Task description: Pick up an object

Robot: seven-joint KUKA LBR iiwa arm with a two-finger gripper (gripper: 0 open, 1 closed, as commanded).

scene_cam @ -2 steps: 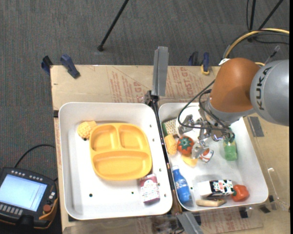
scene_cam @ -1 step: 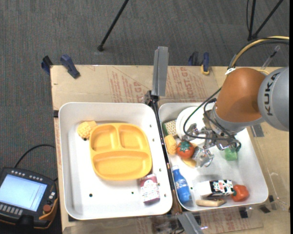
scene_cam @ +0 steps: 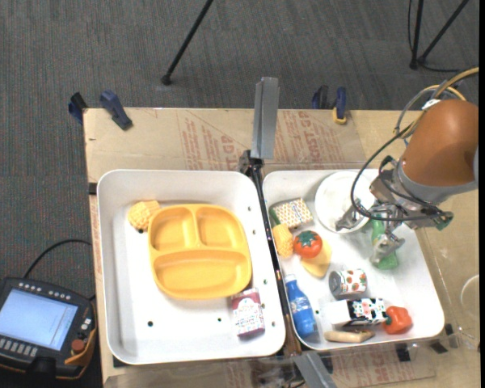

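Nearest me in the right bin [scene_cam: 433,297] lie a red pepper [scene_cam: 397,319], a cow-print carton [scene_cam: 357,310], a tan stick [scene_cam: 348,336] and a blue bottle [scene_cam: 300,305], all smooth toy plastic. Behind them are a small can [scene_cam: 347,282], a tomato [scene_cam: 308,244] on a yellow piece, and a waffle-textured block [scene_cam: 293,212]. In the left bin [scene_cam: 113,297] I see a pink carton [scene_cam: 247,313] touching a glossy yellow tray [scene_cam: 200,250] with three compartments, and a bumpy corn piece [scene_cam: 142,213] at its far corner.

The pincer [scene_cam: 385,234] is down over a green bottle [scene_cam: 384,247] near the right bin's far side, beside a white bowl [scene_cam: 333,200]. I cannot tell how wide the pincer stands or whether it grips. I judge this the grasp step; next calls for a firm close and a straight lift.
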